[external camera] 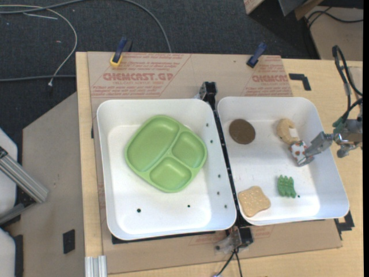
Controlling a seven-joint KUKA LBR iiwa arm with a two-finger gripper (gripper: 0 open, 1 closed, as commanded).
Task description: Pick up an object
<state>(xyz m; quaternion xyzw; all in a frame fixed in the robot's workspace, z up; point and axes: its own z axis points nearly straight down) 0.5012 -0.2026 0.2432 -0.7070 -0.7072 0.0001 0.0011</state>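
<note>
The right bin [323,209] holds several small items. A brown round disc [242,131] lies at its back left and a tan bun-like piece [284,129] at the back right. In the front half lie a green ridged piece [286,186] and a tan square cracker [253,201]. A small red-and-white object [297,150] sits just below the bun. My gripper [307,152] reaches in low over the bin's right wall, its tip right against that red-and-white object. I cannot tell whether the object is held.
The left bin [115,212] carries a green divided plate [166,153]. A black clamp [208,90] sits between the bins at the back. Blue clips [257,54] pin the cardboard sheet at the rear. Cables hang at the far right [349,79].
</note>
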